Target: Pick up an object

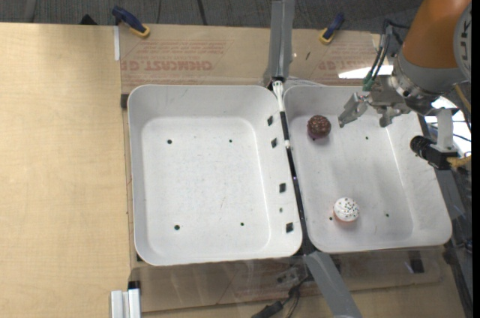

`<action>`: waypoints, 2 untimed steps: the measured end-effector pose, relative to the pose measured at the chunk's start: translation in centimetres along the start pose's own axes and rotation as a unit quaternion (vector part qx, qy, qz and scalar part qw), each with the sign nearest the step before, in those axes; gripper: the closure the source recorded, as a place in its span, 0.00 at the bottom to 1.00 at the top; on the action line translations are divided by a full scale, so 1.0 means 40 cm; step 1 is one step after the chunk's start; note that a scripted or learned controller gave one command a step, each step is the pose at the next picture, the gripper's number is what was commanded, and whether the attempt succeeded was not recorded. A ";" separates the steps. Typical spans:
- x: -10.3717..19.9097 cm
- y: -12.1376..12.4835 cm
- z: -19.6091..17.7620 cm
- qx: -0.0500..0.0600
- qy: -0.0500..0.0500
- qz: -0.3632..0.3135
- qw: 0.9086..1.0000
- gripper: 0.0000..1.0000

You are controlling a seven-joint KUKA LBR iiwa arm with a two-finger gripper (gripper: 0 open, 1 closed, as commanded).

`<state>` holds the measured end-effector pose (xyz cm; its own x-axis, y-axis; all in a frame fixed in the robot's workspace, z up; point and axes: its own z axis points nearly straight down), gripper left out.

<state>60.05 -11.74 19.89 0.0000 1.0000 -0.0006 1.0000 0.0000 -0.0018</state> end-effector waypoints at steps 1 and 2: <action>0.035 -0.168 0.247 0.001 0.000 0.017 1.000 0.00; -0.005 -0.308 0.271 0.000 0.001 -0.089 0.996 0.00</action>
<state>47.70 -11.93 9.09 -0.1776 0.9841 0.0012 0.9841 0.1776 -0.0026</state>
